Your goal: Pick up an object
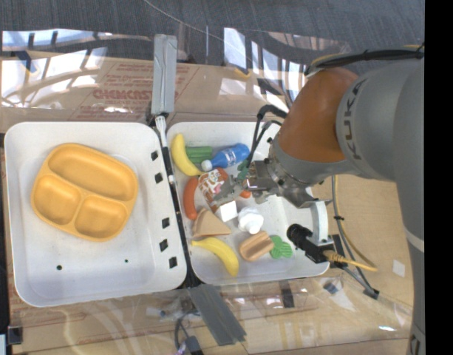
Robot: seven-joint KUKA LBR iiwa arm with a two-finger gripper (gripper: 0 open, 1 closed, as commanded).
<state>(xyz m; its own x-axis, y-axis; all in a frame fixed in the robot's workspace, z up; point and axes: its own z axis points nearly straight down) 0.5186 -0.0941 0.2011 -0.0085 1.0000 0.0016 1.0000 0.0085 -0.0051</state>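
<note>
The two-finger gripper sits low over the middle of the white right-hand bin, w/ the grey arm and its orange wrist band covering most of it from above. Can't tell its state or whether anything is in its grasp; the tip is buried in clutter.

Closest to it: a red-and-white printed packet, tilted, touching a small white cube and a white bottle-like piece. Just above lies a blue plastic bottle beside a green toy vegetable and a yellow toy banana. Further out: orange-red sausage toy, tan wedge, second yellow banana, hot-dog bun toy.

Probably the descent/grasp stage. To do it well: pick one item, e.g. the packet or cube, centre on it, come straight down, close only once it's bracketed. Things are packed tight, so a neighbour could get nudged or pinched too.

The left bin carries a yellow divided plastic tray, well apart.
</note>
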